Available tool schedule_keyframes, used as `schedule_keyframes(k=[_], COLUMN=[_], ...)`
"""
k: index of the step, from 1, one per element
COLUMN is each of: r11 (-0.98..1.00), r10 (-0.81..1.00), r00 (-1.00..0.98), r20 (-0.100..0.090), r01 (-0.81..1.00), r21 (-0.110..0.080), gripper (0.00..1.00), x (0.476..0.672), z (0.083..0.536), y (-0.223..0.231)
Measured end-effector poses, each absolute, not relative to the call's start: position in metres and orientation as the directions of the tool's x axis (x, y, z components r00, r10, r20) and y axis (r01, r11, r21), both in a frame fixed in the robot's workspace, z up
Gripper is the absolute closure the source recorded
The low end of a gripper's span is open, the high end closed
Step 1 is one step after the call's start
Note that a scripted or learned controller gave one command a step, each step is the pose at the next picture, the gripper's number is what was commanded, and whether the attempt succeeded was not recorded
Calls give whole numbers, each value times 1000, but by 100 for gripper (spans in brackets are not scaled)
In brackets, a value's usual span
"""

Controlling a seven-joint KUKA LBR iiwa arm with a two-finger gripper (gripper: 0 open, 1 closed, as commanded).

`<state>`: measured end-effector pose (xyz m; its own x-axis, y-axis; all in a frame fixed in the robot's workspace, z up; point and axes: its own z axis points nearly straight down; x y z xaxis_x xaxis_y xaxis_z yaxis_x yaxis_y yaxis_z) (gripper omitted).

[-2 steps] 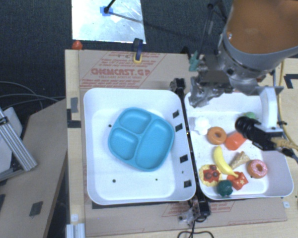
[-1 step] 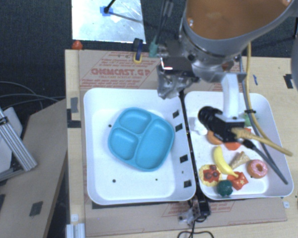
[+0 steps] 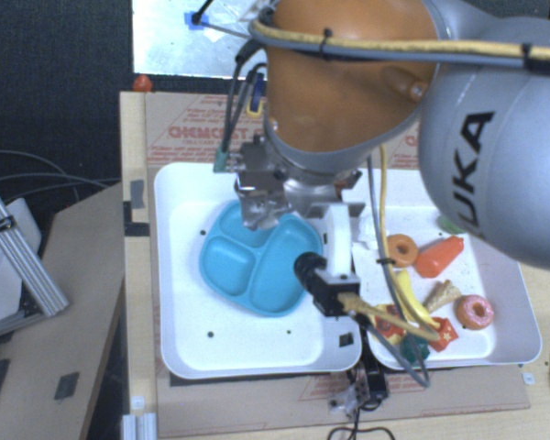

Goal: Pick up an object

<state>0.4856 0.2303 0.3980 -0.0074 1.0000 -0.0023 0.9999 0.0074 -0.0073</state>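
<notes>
A blue divided plate [image 3: 247, 269] lies in the left white bin [image 3: 188, 337]. My gripper [image 3: 259, 214] hangs low over the plate's far edge, at or just above its rim. The big orange and grey wrist hides most of the gripper from above. Nothing shows held in it. In the right bin [image 3: 522, 337] lie an orange ring [image 3: 402, 248], an orange carrot-like piece [image 3: 437, 256], a pink donut [image 3: 477, 312], a small cone [image 3: 441, 294], a yellow banana [image 3: 412, 302] and a red piece [image 3: 443, 334].
A black and white fixture [image 3: 325, 278] with cables hangs from the arm over the wall between the bins. Cardboard [image 3: 179, 126] lies under both bins. An aluminium frame [image 3: 18, 255] stands at the left.
</notes>
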Motion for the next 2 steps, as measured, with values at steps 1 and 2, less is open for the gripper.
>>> schedule_keyframes(k=[1,2], r11=[-3,4], r10=[1000,1000], r00=[3,-4], r20=[4,0], r01=[1000,1000], r21=[20,-4], gripper=[100,100], x=[584,524], z=[526,465], y=[200,198])
